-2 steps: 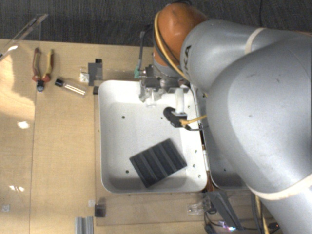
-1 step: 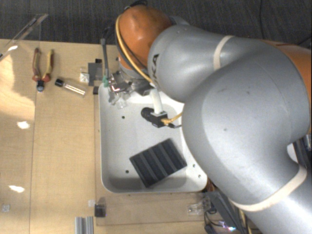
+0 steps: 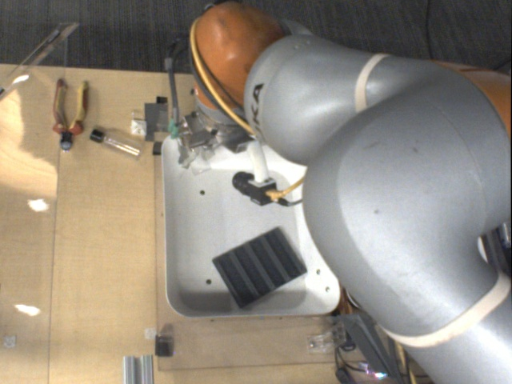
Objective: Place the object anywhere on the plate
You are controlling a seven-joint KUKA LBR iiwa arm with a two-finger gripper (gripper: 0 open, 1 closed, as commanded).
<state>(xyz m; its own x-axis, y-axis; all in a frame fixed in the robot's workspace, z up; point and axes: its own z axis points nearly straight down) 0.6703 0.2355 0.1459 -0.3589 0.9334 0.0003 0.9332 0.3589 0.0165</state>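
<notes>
A black ribbed rectangular piece (image 3: 260, 267) lies flat and skewed on the floor of the white bin (image 3: 186, 294), near its front edge. My gripper (image 3: 192, 141) is low over the bin's far left corner, well apart from the black piece. The orange band and the bulky grey arm (image 3: 384, 182) hang over the right half of the bin and hide everything to the right. A black cable plug (image 3: 251, 186) on the wrist dangles over the middle of the bin. I cannot make out anything in the gripper.
On the wooden bench left of the bin lie red and orange handled pliers (image 3: 70, 109) and a small clear tube (image 3: 117, 142). A metal bracket (image 3: 157, 118) sits at the bin's far left corner. Small fixtures (image 3: 163, 344) stand by the front edge.
</notes>
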